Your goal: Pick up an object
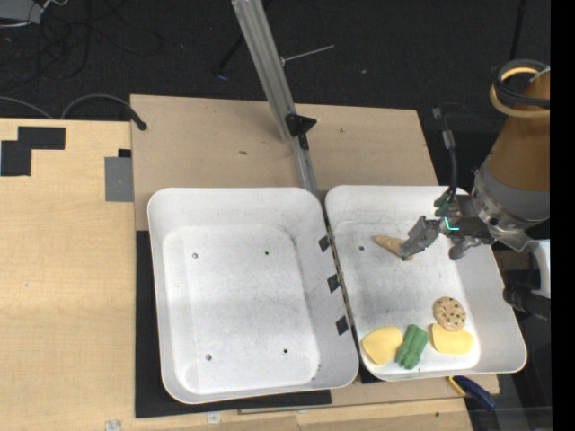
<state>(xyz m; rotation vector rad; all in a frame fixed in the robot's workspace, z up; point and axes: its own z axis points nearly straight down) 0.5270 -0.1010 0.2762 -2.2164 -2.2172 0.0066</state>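
Two white bins [180, 241] on your tan bench [207, 142], dark floor beyond. Gripper [437, 238] spread open, holding nothing; tan piece [387, 241] just beside left fingertip.

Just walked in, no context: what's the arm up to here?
The arm reaches in from the right with its gripper low over the right bin, right beside a small tan piece. Whether it has hold of that piece is not clear. Near the front of the same bin lie a yellow piece, a green piece, another yellow piece and a brown cookie-like disc. The left bin sits alongside.
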